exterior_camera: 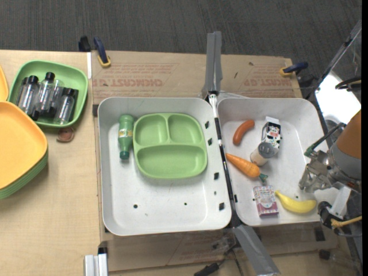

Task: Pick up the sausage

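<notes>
The right bin [305, 111] holds one sausage [243, 131] near its far left corner, plus one carrot [244, 165], one banana [295, 203] and one small pink carton [265, 200]. The left bin [115, 211] holds one green divided plate [169, 145] and one green bottle [125, 135]. The gripper [313, 177] hangs at the right bin's right edge, well apart from the sausage; I cannot tell how it is set.

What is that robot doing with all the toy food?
The robot arm is trying to pick up the sausage, which lies near the top of the right bin. Right now its tool sits at the bin's right edge, just above the banana, holding nothing. The sausage is untouched, with a carrot, a small bottle and a pink box around it. The left bin has a green plate and a green bottle.
</notes>
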Controlling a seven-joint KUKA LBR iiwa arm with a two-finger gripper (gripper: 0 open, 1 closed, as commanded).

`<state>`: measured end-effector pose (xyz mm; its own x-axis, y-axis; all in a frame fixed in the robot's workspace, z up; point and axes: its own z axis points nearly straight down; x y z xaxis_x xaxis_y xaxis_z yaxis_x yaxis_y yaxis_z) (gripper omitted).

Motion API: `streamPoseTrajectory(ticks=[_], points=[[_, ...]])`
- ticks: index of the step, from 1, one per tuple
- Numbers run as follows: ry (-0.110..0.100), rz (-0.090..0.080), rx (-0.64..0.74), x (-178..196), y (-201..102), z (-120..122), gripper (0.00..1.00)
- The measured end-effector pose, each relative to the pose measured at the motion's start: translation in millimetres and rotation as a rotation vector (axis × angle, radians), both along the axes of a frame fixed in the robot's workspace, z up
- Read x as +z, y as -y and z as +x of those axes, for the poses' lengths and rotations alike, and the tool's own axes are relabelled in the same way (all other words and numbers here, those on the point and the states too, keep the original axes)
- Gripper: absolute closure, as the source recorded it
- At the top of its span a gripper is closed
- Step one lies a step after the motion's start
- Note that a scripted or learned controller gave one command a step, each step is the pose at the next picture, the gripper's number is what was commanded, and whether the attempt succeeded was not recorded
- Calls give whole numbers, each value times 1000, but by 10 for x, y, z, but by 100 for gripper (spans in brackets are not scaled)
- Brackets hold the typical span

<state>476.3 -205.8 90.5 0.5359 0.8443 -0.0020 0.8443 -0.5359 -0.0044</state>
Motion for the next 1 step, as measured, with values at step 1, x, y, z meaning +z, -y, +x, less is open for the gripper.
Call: streamPoseTrajectory(ticks=[1], points=[[-1, 1, 16, -3, -34, -3, 100]])
